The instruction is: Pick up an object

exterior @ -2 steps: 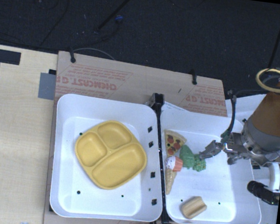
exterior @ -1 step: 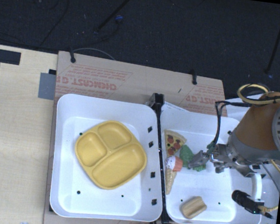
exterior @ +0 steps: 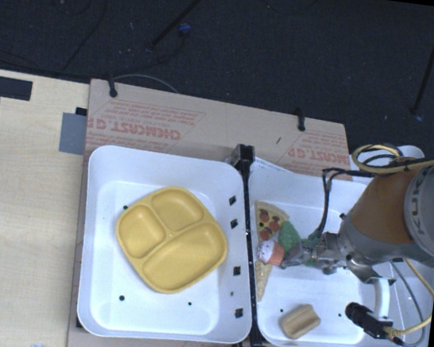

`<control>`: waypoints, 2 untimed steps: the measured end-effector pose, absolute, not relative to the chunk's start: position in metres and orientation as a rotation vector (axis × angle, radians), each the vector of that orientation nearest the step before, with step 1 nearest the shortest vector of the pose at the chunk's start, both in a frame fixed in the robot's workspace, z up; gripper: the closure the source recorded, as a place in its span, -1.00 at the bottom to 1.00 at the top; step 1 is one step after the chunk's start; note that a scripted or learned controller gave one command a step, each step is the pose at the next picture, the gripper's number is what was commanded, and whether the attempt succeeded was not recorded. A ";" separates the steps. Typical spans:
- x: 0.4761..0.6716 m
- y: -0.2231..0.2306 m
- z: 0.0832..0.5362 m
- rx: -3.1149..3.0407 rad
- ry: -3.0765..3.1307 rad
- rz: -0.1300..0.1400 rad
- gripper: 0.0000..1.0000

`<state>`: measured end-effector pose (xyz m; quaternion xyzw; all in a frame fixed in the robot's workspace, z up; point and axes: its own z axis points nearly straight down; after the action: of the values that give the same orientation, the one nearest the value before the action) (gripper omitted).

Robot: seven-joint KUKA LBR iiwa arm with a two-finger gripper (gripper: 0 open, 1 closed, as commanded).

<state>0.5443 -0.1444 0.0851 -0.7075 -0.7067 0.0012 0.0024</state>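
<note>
My gripper [exterior: 295, 257] reaches from the right into the right bin [exterior: 335, 189], low over its left side. Its tip is right beside a small red and white object [exterior: 271, 254] and a green object [exterior: 288, 236]; whether it touches either I cannot tell. A toy pizza slice [exterior: 268, 218] lies just behind them, near the divider between the bins. A tan block [exterior: 299, 320] rests apart near the bin's front edge. In the left bin [exterior: 99, 272] a yellow divided plate [exterior: 172, 239] lies flat.
The grey arm with its orange band [exterior: 380, 212] covers the right bin's right half. A pale wedge-shaped piece [exterior: 261, 279] lies along the divider in front of the red and white object. Cardboard [exterior: 207, 131] lies under both bins.
</note>
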 end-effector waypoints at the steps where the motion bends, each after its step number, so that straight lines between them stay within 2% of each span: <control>1: 0.545 -0.145 0.098 -2.224 -2.215 0.002 1.00; 2: 0.542 -0.143 0.141 -2.222 -2.221 -0.001 1.00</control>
<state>0.5422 -0.1434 0.1410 -0.7073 -0.7070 -0.0003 -0.0002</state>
